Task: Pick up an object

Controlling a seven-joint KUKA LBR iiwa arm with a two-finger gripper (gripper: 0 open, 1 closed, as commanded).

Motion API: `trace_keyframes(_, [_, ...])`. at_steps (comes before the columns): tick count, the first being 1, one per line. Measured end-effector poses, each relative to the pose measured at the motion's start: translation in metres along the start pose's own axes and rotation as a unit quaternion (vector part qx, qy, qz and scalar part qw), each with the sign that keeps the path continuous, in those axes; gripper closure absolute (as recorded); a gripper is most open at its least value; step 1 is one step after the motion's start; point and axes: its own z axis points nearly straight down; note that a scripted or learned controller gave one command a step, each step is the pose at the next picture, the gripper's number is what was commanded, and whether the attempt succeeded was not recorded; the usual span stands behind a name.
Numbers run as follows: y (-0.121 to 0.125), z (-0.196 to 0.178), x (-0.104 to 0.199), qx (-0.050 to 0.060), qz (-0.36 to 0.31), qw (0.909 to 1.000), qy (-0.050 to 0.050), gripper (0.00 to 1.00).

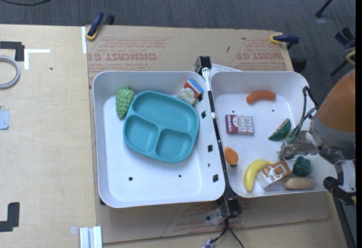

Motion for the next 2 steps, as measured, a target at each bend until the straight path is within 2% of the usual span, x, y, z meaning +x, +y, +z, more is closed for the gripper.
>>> trace_keyframes(1, [0.0, 0.0, 0.0, 0.0, 0.0, 1.0, 0.0, 0.0])
trace_keyframes(2, [0.059, -0.032, -0.003, 0.0, -0.004, 1.0, 0.0, 0.0])
